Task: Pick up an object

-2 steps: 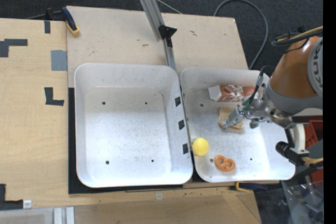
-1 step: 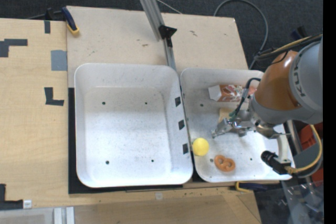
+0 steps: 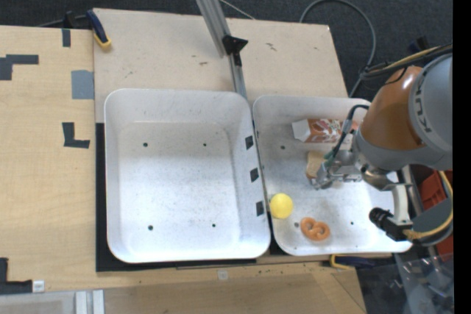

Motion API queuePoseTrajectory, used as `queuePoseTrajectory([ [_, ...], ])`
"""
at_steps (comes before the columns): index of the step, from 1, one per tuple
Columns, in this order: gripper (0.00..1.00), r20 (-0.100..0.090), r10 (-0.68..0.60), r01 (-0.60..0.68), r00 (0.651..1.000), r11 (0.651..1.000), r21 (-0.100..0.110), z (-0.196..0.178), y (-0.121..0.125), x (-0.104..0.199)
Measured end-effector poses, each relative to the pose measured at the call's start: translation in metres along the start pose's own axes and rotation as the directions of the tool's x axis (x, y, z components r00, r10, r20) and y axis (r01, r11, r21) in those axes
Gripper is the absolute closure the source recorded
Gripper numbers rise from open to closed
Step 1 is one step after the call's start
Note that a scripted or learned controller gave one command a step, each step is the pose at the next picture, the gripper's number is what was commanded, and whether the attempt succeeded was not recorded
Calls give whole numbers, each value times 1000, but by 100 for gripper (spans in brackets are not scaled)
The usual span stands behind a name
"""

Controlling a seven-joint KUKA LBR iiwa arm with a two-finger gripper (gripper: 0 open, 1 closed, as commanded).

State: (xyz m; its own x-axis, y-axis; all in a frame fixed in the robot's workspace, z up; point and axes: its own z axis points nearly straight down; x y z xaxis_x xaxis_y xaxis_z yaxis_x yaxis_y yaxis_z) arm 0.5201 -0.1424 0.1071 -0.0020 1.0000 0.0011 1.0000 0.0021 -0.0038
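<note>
From where I stand, the left part of the frame is bare desk [image 3: 44,158] with some grey and dark tape marks, and a blue-and-yellow clamp [image 3: 98,29] sits at the upper left. Next comes the left bin [image 3: 176,103], its white floor only speckled. Moving right, the right bin [image 3: 294,246] holds everything worth picking: a yellow ball [image 3: 280,205] against its left wall in the lower centre of the frame, an orange pretzel-shaped toy [image 3: 315,229] just right of and below the ball, a tan block [image 3: 316,162] in the middle, and a white-and-red packet [image 3: 318,130] nearer the upper wall. The packet's printing is too small to read. The end effector [image 3: 324,181] hangs low over the middle of this bin, right at the lower edge of the tan block, so that block is the nearest candidate, lying just up and left of the tips; its long axis I cannot make out, as the tool covers part of it. Whether the end effector is released or clenched I cannot tell. The grey arm [image 3: 401,129] with its orange band fills the right side of the frame.
</note>
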Motion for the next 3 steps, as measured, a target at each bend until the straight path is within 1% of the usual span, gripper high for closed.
queuePoseTrajectory([
  [1, 100, 3, 1, -1, 1000, 1000, -7, -57, 7, -7],
  [2, 100, 2, 1, -1, 1000, 1000, -7, -102, 0, -5],
  [3, 100, 3, 0, 0, 1000, 1000, -8, -150, 1, -5],
])
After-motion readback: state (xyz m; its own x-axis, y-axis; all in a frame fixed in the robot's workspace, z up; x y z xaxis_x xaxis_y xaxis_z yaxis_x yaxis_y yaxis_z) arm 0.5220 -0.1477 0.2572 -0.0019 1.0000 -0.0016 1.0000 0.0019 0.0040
